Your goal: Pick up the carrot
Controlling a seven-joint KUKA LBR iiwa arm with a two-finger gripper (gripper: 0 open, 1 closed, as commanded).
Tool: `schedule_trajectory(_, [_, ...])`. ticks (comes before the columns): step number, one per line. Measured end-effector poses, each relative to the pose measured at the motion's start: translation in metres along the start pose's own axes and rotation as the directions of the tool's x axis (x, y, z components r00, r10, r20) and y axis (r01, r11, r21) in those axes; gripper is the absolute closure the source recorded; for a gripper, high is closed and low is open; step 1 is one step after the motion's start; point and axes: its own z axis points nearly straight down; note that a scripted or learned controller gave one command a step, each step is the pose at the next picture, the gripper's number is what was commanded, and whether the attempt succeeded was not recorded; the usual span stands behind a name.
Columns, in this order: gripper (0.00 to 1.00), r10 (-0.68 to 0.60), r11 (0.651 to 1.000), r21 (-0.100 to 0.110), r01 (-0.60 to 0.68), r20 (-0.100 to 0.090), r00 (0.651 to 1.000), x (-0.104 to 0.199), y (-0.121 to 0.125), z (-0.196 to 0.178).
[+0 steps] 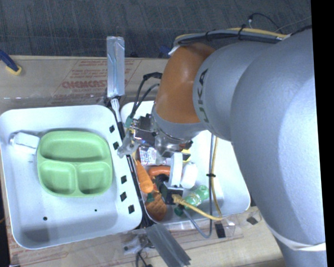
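The carrot (144,179) is a long orange piece lying along the left wall of the right bin (237,182), pointing toward the near edge. My gripper (155,159) hangs low inside that bin, just right of and above the carrot's upper end. The wrist and its cables cover much of the gripper. From this view I cannot tell whether it touches the carrot.
The left bin (26,223) bears a green divided tray (73,161). In the right bin lie a brown rounded item (156,205), another orange piece (160,172), a white object (187,174) and a green item (197,195). The arm covers the bin's far part.
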Motion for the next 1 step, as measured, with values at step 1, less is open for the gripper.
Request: schedule_trajectory(1, [0.00,0.271,0.963,0.001,-0.271,0.002,0.963,0.0858,-0.0367,0.0165])
